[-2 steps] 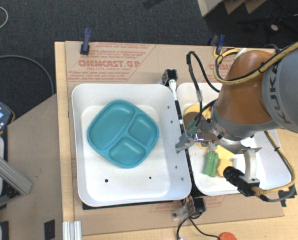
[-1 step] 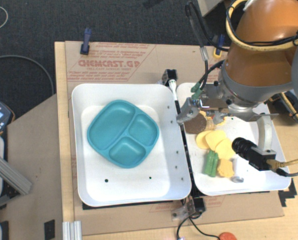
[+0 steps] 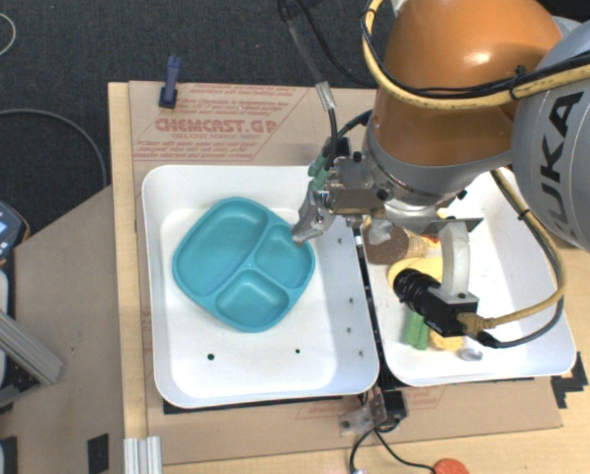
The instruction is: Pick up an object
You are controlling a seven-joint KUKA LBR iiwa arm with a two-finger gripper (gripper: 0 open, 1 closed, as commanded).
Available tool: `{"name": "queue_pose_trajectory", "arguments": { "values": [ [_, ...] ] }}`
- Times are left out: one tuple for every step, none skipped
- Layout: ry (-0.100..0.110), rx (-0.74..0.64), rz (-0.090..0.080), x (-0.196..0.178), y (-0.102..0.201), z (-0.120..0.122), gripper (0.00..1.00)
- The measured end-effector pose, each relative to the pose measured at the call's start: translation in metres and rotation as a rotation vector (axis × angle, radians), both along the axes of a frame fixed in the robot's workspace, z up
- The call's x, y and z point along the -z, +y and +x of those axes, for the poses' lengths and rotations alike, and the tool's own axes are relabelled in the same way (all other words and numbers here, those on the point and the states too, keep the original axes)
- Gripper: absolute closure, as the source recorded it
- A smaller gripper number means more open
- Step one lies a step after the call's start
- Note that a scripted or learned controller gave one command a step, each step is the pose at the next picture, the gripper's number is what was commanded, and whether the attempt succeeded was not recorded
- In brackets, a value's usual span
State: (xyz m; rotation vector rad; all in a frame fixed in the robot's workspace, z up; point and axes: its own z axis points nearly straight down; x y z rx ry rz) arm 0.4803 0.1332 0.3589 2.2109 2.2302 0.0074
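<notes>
1. Dark carpet all around, with a brown cardboard sheet (image 3: 225, 126) as the base, printed lettering near the upper middle of the frame and a small blue clip (image 3: 169, 81) at its upper left corner.
2. Two shallow white bins side by side on the cardboard: left bin (image 3: 186, 363) at centre frame, right bin (image 3: 532, 265) partly hidden under the arm.
3. Lying in the left bin, toward its upper half: a teal divided plate (image 3: 243, 263), flat, three compartments up, apparently undisturbed.
4. Seen in the right bin, below the arm: a green block (image 3: 415, 328) near the lower edge, something yellow (image 3: 420, 265) and a brownish round piece (image 3: 383, 246) partly covered by hardware; too hidden to name more exactly.
5. Filling the upper right of the frame: the grey arm with its orange band (image 3: 453, 57), wrist pointing down over the seam between the bins.
6. Gripper (image 3: 309, 227) low at the plate's upper right rim, touching or just beside it; impossible to tell how wide the fingers stand or whether anything sits between them.
7. Judged progress: early to middle. Approach looks made, tool down at an object, likely the plate.
8. Left to do, by this view: a confirmed hold and a lift; nothing raised off either bin as yet.
</notes>
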Motion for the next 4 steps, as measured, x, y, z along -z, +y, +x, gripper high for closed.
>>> {"name": "queue_pose_trajectory", "arguments": {
  "values": [
    [0.015,0.013,-0.005,0.095,-0.039,-0.002,0.00],
    [-0.012,0.007,0.002,-0.038,-0.034,0.001,0.00],
    [0.001,0.003,-0.001,-0.040,0.020,-0.001,0.00],
    [0.017,0.008,-0.006,0.075,0.035,-0.003,0.00]
  ]
}}
